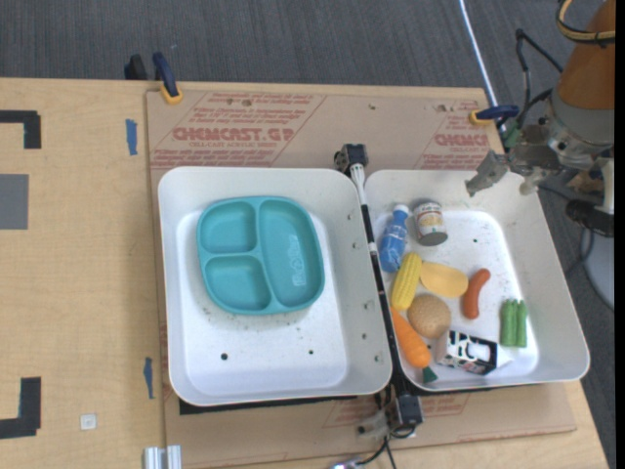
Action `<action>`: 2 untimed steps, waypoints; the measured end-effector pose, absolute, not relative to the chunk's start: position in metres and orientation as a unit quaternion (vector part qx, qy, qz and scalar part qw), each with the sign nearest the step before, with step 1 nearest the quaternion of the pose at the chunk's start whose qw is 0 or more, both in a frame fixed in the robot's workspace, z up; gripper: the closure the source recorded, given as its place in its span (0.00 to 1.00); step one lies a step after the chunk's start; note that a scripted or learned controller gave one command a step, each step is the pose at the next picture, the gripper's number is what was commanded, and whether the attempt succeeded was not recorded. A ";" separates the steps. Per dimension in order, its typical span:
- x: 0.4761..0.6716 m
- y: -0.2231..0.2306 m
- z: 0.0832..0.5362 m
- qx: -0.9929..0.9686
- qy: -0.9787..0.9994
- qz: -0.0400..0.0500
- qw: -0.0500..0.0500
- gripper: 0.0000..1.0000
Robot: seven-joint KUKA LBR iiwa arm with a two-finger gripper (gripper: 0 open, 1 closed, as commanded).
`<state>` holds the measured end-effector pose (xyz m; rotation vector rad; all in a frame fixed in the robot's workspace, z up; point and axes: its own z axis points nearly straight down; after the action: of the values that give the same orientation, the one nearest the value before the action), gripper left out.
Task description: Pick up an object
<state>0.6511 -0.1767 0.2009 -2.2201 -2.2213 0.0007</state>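
A single fixed camera is looking down from above the light wooden table (68, 291) at a slant, facing toward its far edge, where grey carpet is showing. It is sitting far enough back to be taking in both shallow white plastic bins (186, 360) whole, lying side by side, with the grey-and-orange arm (586, 76) entering at the right edge.
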 end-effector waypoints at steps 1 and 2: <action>0.656 -0.136 0.106 -0.701 -0.713 -0.001 -0.002 0.00; 0.645 -0.135 0.085 -0.635 -0.772 0.000 0.001 0.00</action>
<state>0.6454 -0.1348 0.0850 -1.9952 -2.4240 0.0009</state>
